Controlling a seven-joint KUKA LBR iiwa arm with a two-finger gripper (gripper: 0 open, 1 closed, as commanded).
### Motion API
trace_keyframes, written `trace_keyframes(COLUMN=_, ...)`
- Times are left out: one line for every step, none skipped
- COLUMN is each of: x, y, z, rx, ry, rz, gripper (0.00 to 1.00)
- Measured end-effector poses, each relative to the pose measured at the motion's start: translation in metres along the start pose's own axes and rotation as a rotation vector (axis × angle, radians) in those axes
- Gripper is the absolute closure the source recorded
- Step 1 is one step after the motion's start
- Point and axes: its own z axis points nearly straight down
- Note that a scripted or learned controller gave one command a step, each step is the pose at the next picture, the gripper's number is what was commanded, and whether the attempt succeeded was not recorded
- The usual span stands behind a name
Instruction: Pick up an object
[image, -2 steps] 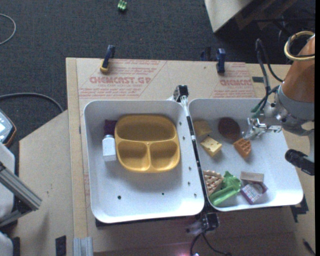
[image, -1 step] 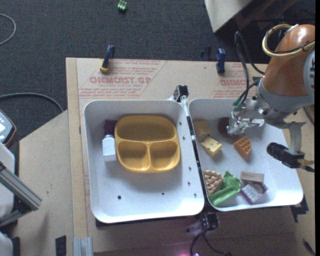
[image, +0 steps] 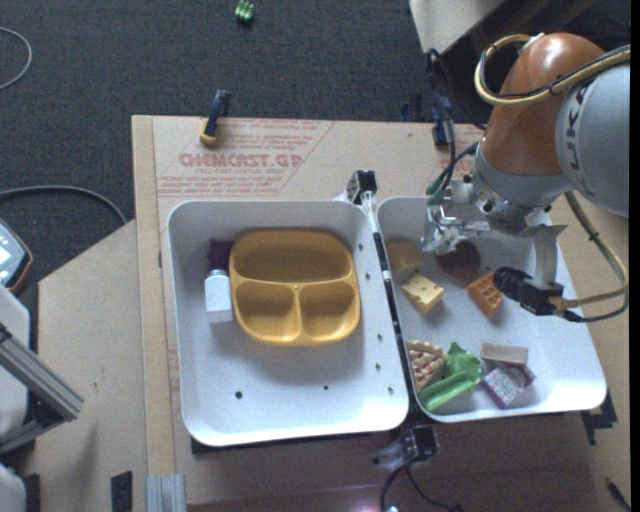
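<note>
The arm (image: 560, 110) reaches in from the right and hangs its hand (image: 447, 232) low over the upper part of the right bin (image: 585, 360). Whether the hand is released or clenched cannot be told from this angle — the metal parts blur together there. Just beneath and beside it lies a dark brown piece (image: 462, 262), and I cannot tell whether the two touch.

The other things in that bin lie loose on its floor: a tan flat piece (image: 404, 257) near the left wall, a yellow cheese wedge (image: 423, 293) just below it, an orange toy brick (image: 485, 293) to the right, and along the lower edge a waffle-patterned piece (image: 425, 362), a green toy vegetable (image: 452, 378), a small tan-and-white block (image: 504, 353) and a purple-and-white box (image: 507, 384).

The left bin (image: 200, 400) holds a yellow divided plate (image: 294, 285) — three compartments — with a small white bottle (image: 218, 295) touching its left edge and something dark purple (image: 220, 250) just above the bottle.

Both bins sit on the bench (image: 150, 300).
</note>
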Motion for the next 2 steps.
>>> trace_keyframes(x=0.0054, y=-0.0008, z=0.0029, rx=0.005, ry=0.000, rz=0.004, gripper=1.00)
trace_keyframes(x=0.0047, y=-0.0026, z=0.0043, rx=0.006, ry=0.000, rz=0.005, gripper=1.00)
